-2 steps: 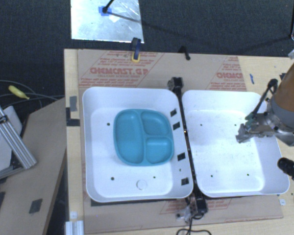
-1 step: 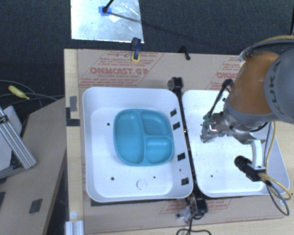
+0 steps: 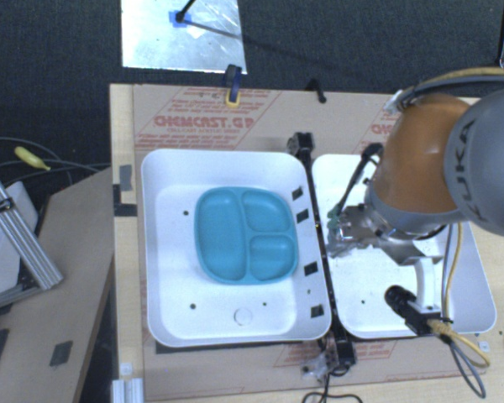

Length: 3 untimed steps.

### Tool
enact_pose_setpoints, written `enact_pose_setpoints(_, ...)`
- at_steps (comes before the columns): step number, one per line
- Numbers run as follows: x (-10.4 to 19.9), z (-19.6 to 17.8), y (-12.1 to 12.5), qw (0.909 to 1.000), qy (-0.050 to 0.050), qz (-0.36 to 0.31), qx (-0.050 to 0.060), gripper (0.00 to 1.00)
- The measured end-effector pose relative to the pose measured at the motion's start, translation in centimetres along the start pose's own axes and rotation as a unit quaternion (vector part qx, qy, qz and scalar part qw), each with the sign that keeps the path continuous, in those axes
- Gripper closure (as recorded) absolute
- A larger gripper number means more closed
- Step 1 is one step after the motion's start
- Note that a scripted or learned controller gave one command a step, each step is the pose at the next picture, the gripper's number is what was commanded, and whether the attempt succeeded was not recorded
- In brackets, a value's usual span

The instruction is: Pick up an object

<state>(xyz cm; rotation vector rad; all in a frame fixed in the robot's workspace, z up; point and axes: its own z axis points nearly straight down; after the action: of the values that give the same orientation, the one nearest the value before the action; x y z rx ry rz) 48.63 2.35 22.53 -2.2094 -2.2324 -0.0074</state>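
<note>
A blue divided plate (image 3: 244, 234) lies flat in the middle of the left bin (image 3: 172, 183). The arm's orange band and grey wrist hang over the right bin (image 3: 378, 309), covering most of it. My gripper (image 3: 339, 235) shows as a metal part at the right bin's left wall, just right of the divider between the bins. The wrist hides what lies under it. No object can be seen in the gripper.
A small round mark (image 3: 243, 316) sits on the left bin's floor near its front wall. Black clips (image 3: 302, 217) line the divider. Cables (image 3: 454, 342) trail over the right bin's front right corner. A foil sheet (image 3: 183, 22) lies beyond the bench.
</note>
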Motion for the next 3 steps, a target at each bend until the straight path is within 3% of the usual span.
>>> enact_pose_setpoints(1,8.6,-4.1,0.1,1.0,0.001,-0.002,-0.001,1.0)
enact_pose_setpoints(2,13.9,-25.2,0.3,1.0,0.002,0.001,-0.009,1.0)
enact_pose_setpoints(3,13.7,-25.4,0.3,1.0,-0.001,0.0,-0.001,1.0)
